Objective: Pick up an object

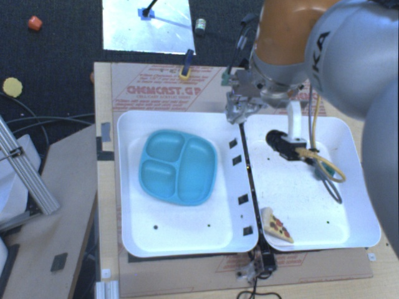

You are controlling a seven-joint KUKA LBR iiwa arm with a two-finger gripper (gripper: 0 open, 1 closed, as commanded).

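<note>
Camera view, item one: the pincer (237, 116), which we record at the far end of the strip dividing the two bins, hanging from the grey arm (349, 48) below its orange band; we cannot tell whether it is released or clenched, and we see nothing grasped in it. Item two: the right bin (299, 204), white and shallow, lying under the arm. In its near left corner, well apart from the pincer, we list a toy pizza slice (275, 225), pale crust with red topping, lying flat beside the divider. Item three: the left bin (187, 229), also white, holding a blue plate (179, 168) with three compartments, set flat near the bin's middle. Item four: a cardboard sheet (162, 89) with red lettering, under both bins. Item five: beyond it on the dark surface, a silvery square panel (148, 16), a small metal cylinder (200, 25) just beside its right edge, a small orange-red piece (34, 22) and a yellow ball (12, 87) far to the left.
</note>
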